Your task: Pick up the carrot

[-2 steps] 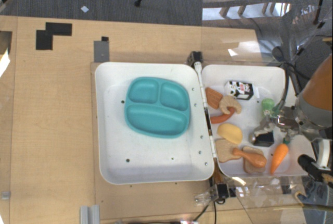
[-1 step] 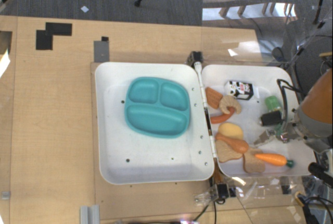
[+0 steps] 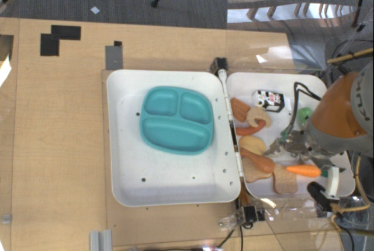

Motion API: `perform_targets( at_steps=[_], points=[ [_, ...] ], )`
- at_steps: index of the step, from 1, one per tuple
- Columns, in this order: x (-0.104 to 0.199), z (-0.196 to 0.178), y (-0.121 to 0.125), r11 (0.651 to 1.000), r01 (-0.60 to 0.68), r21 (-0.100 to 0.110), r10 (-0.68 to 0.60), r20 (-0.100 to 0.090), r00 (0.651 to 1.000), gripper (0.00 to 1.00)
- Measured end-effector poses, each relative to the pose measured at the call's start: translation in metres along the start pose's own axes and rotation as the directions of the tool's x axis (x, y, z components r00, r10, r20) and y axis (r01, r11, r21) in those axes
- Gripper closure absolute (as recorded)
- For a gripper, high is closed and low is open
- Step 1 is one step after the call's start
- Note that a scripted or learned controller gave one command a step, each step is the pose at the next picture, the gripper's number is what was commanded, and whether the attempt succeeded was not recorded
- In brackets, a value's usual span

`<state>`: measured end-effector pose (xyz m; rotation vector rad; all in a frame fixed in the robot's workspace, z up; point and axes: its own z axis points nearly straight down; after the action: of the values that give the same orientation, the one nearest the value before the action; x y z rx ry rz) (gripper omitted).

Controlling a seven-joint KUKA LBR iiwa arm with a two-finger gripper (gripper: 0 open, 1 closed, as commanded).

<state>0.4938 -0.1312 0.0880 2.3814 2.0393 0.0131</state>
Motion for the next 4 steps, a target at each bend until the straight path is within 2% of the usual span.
perform_targets(
  at_steps=[1, 2, 3, 4],
  points=[
    [-0.059, 0.000, 0.006, 0.960, 0.281, -0.002, -0.281, 0.007, 0.960, 0.00],
    [-0.074, -0.001, 0.010, 0.719, 0.695, -0.001, -0.695, 0.007, 0.719, 0.00],
    [0.053, -0.098, -0.011, 0.908, 0.420, 0.000, -0.420, 0.000, 0.908, 0.00],
    [-0.034, -0.018, -0.003, 0.899, 0.439, 0.014, -0.439, 0.000, 0.899, 0.00]
  ],
)
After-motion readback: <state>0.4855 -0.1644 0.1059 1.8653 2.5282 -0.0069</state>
